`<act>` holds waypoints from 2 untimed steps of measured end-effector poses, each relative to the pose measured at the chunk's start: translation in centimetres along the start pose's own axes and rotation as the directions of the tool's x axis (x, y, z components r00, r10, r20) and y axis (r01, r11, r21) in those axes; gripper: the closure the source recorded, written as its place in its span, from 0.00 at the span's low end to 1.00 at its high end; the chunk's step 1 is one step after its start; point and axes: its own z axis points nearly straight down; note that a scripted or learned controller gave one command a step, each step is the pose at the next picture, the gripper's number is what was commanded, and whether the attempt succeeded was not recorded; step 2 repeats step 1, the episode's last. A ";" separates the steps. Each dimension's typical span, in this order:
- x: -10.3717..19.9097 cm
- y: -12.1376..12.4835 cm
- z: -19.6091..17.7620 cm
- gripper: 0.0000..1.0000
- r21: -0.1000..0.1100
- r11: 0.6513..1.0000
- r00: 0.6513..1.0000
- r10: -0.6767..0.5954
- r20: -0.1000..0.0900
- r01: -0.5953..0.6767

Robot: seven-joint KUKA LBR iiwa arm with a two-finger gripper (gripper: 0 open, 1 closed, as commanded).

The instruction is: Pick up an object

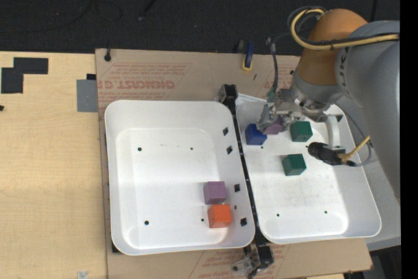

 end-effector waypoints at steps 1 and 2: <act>6.7 0.0 -3.6 1.00 0.002 1.000 1.000 0.000 0.000 0.000; 6.7 0.0 -3.6 1.00 0.002 1.000 1.000 0.000 0.000 0.000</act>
